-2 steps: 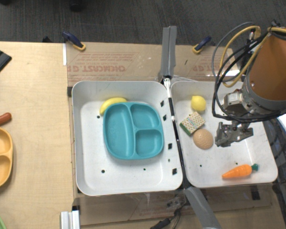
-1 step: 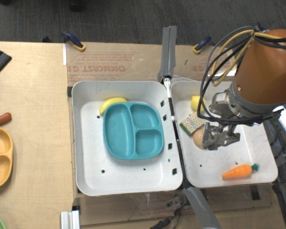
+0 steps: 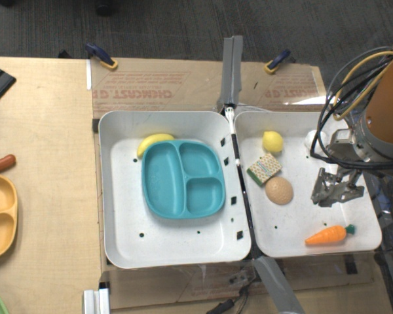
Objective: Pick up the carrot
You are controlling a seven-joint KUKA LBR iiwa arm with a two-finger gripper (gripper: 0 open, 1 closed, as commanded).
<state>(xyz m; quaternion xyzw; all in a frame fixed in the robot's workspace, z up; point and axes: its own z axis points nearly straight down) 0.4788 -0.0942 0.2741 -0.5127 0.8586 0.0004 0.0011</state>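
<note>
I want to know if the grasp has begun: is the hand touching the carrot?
Apart. The camera view shows bare white bin floor between the hand and the carrot, which lies nearer the bin's front edge.

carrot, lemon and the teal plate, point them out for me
carrot (image 3: 326, 235), camera view, middle of its orange body
lemon (image 3: 272, 141), camera view, centre of the yellow fruit
teal plate (image 3: 161, 178), camera view, floor of its large left compartment

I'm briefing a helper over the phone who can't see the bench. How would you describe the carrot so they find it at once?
Look at the right white bin, the one the grey arm reaches into. The carrot lies near its front edge, below the gripper. It is the only orange, tapered item with a green tip; its neighbours are a tan egg, a yellow lemon and a speckled sponge.
</note>
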